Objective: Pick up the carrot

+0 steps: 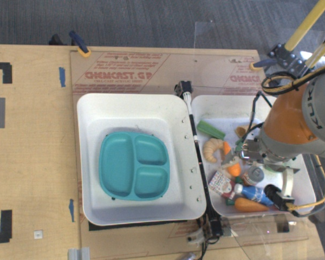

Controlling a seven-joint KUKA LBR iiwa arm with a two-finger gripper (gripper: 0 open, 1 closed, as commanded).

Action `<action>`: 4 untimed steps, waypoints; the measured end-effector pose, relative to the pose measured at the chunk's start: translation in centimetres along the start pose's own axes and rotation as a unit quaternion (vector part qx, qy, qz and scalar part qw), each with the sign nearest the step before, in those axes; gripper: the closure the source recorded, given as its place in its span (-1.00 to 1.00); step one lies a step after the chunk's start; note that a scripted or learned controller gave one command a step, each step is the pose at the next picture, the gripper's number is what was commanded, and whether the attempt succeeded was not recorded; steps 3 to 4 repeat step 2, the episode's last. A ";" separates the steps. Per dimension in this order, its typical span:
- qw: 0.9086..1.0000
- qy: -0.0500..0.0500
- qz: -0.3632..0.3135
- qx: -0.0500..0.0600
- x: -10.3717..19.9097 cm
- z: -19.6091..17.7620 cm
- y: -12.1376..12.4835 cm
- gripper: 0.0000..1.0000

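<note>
While my arm (292,121) reaches in from the right and hangs over the right bin (206,104), most of that bin's far side is hidden beneath my orange band and wrist. The left bin (89,145) holds one thing: a teal divided plate (134,165), lying flat in the middle, probably put there as a place to set things down. It has no part in this job.

All the small things are crowded in the right bin, most of them near the wall between the two bins. A green block (210,129) lies up top, tilted. Below it sits a curled pastry (213,149), then a small printed packet (220,182). A blue bottle (257,194) lies on its side near the front edge.

The carrot (250,204) lies at the front of this bin, just below the blue bottle and touching it or nearly so, its length running roughly left to right. That tight fit matters: I judge a clean hold needs me to straddle its narrow width without catching the bottle.

My gripper (248,164) sits above the clutter, up and apart from the carrot. Whether it is clenched or released I cannot tell, and nothing is visibly grasped.
</note>
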State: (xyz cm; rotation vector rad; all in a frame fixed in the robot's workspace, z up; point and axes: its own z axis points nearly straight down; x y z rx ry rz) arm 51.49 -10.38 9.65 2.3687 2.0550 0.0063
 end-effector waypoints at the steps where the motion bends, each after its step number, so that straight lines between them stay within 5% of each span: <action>1: 1.000 -0.001 0.002 -0.002 0.0 -0.9 0.1 1.00; 2: 0.985 0.001 0.174 0.003 6.0 -9.1 2.3 1.00; 4: 0.985 0.001 0.174 0.003 6.0 -9.1 2.3 1.00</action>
